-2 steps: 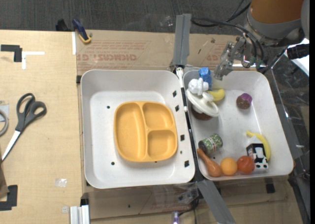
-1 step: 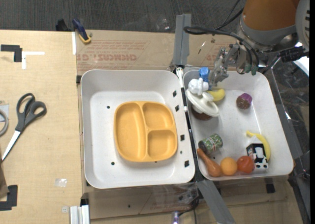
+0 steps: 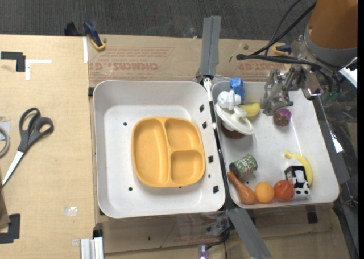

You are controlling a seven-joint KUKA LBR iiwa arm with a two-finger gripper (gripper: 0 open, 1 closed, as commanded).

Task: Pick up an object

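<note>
arm (image 3: 335,13) cropped at top right, scissors (image 3: 25,138) blades cut off left

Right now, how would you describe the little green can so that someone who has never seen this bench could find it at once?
Start at the right white bin, the one crowded with small toys. Along its left side, below the white cup-like toy, lies the green can, tipped on its side. It is the only green, cylindrical thing there; its neighbours below are an orange carrot, an orange ball and a red tomato.

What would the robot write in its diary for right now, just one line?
phase: reaching | gripper: over right bin, above purple plum | holding: nothing seen | yellow tray: in left bin
</note>
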